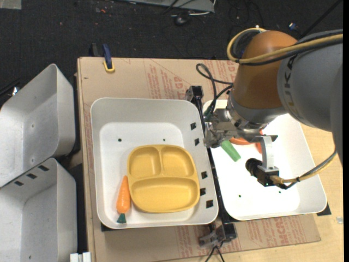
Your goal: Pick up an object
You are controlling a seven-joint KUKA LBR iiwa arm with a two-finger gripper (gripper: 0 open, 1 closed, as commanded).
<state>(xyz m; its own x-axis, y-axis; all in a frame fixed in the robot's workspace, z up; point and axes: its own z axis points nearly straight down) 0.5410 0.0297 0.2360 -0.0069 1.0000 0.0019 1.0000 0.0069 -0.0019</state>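
Reaching in from the right, the grey arm [308,91] with its orange band [262,72] covers the far part of the right bin [283,203], wrist pointing down at that bin's left side. The bench top [142,75] is brown board with red print. Both bins sit on it side by side, close together along the middle. Two more white tubs [32,119] stand off the bench on the left, over dark floor. The left bin [142,132] holds a yellow plate [162,178] with three sections, lying flat in the near half. The gripper [221,138] hangs over the left edge of the right bin, close to the wall next to the left bin. Can't tell how far open it is or whether it has hold of anything, since the wrist body blocks the view from above. A carrot [124,195] lies just left of the plate, along its rim, in the left bin. Its narrow tip points away from the camera and its green stub is toward the near wall. A green stick [231,151] pokes out from under the gripper at a slant in the right bin. Can't say if it rests on the floor or sits just above it. A small orange piece [240,142] sits just beside the green stick on its far side, mostly hidden by the wrist.
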